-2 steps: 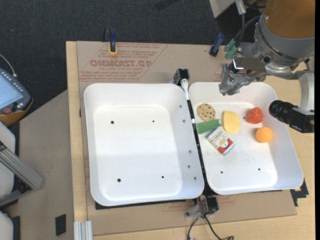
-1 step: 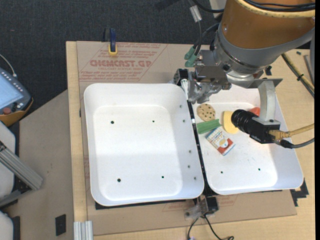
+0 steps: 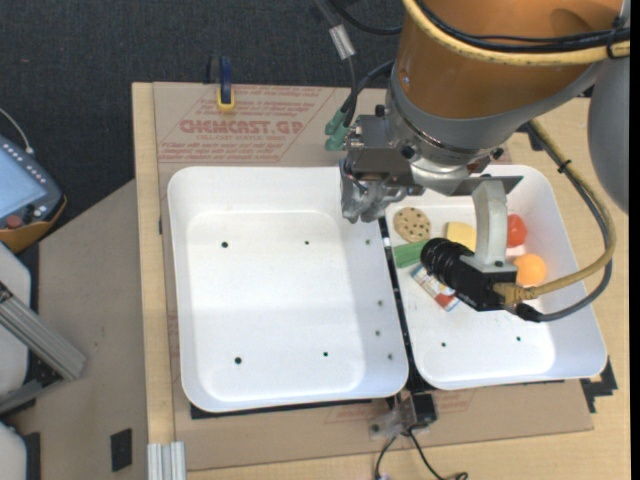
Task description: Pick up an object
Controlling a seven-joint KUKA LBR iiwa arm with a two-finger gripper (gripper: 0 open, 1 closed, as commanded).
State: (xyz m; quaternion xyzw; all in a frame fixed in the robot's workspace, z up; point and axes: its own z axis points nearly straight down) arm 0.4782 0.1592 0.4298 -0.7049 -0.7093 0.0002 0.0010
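Camera view: cookie (image 3: 411, 224) lies just right of the claw (image 3: 358, 205), whose state I cannot tell.

A cookie (image 3: 411, 224), blocks and small items lie together in the right bin (image 3: 560, 353), beside the left bin (image 3: 200, 368).

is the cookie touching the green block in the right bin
Cannot tell. In the camera view the cookie sits just above the green block in the right bin, their edges meeting in the image, but the slanted view shows no plain contact or gap.
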